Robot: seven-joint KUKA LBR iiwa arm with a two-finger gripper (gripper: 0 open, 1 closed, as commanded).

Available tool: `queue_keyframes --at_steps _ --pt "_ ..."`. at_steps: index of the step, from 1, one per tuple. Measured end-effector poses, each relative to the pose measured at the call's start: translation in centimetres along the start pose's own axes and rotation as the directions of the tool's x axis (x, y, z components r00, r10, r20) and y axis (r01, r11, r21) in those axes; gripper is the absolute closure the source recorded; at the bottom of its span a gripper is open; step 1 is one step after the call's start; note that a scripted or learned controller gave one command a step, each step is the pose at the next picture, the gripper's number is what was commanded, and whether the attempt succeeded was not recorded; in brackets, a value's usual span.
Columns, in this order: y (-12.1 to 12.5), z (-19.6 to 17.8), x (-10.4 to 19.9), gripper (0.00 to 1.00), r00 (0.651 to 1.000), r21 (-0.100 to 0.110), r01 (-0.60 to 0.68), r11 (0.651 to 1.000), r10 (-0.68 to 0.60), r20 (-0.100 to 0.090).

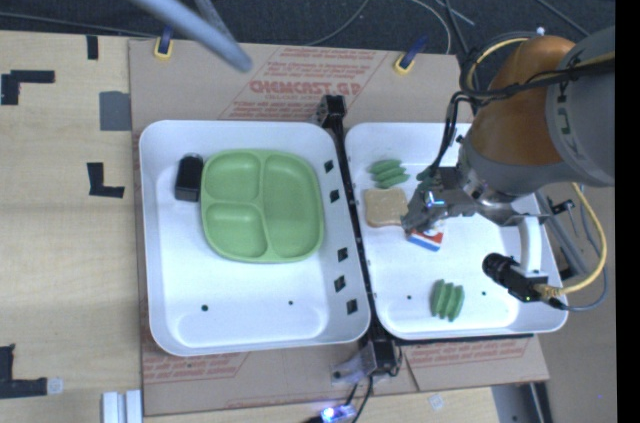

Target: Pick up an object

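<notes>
2 shallow white bins sit side by side on a brown cardboard sheet laid over the wooden tabletop. The left bin holds a pale green plastic plate, rounded-square and moulded into 3 compartments, and a small black block that touches the plate's left edge. The right bin holds 4 small things: a green ridged piece like a cluster of pods near the top left, a tan, bread-like slab just below it, a flat red, white and blue item near the middle, and a second green pod cluster toward the front edge. The bins' surfaces are smooth and matte, with black clips along the seam between them.

The hand hangs low over the right bin, just beside the tan slab and right above the red, white and blue item; whether its fingers are apart or together cannot be told, and nothing is visibly between them. Behind it, the arm's orange band is glossy and rounded.
</notes>
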State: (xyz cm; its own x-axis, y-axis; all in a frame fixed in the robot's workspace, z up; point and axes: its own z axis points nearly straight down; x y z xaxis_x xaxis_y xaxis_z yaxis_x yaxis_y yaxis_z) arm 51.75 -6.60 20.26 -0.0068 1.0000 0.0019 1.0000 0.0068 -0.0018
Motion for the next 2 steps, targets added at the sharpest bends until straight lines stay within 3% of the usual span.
queue_keyframes --at_steps 2 --pt "3.0 -0.9 10.4 1.00 1.000 0.000 0.000 1.000 0.000 0.001"
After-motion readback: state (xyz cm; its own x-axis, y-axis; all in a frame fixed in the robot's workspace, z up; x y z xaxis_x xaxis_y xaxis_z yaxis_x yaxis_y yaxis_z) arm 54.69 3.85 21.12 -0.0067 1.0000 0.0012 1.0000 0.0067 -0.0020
